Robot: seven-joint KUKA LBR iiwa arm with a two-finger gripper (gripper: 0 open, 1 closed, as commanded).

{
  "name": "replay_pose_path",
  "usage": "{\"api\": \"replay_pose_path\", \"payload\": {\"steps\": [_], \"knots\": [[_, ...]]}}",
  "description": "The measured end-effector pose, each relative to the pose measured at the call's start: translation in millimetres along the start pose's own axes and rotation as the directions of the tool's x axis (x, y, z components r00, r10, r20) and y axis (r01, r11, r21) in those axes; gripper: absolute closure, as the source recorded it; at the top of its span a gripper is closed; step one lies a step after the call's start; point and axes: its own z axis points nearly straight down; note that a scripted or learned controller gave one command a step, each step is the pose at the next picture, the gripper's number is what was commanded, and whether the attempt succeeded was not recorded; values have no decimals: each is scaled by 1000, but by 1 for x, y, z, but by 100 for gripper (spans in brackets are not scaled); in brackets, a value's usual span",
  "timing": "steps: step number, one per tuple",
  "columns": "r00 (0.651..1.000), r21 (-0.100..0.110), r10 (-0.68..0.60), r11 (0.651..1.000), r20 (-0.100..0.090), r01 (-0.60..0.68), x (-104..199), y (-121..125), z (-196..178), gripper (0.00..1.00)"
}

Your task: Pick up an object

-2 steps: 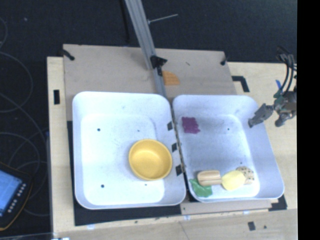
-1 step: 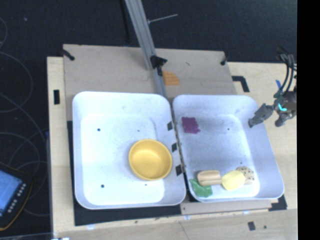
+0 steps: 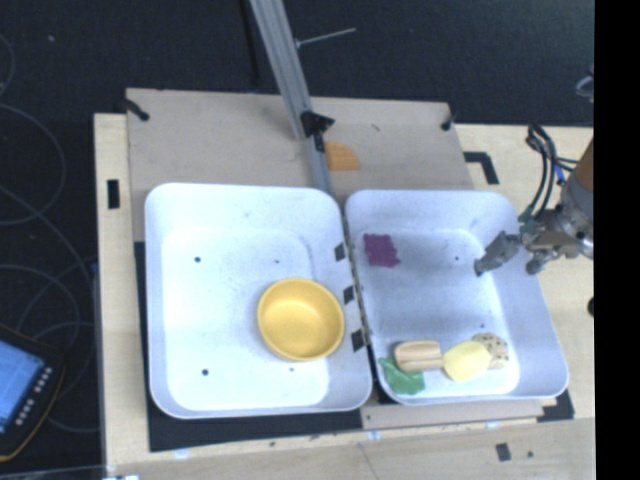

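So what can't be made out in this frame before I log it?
- Gripper, camera view: small and blurred at the right bin's far right; finger state unreadable.
- Arm: cut off by the right edge.
- Green item: partly tucked under the tan block; shape unclear.
- Speckled object: partly behind the yellow piece; identity unclear.
- Purple item: too blurred to identify.

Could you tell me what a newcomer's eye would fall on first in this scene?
Probably the yellow bowl in the left bin, bright against the white. Next, the cluster of small items along the right bin's near edge and the purple piece farther back, with the hand over that bin's right side.
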Motion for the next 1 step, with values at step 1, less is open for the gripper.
{"api": "replay_pose_path", "payload": {"steps": [1], "knots": [[1000, 2, 1, 1000, 0, -1, -4, -5, 62, 0]]}}
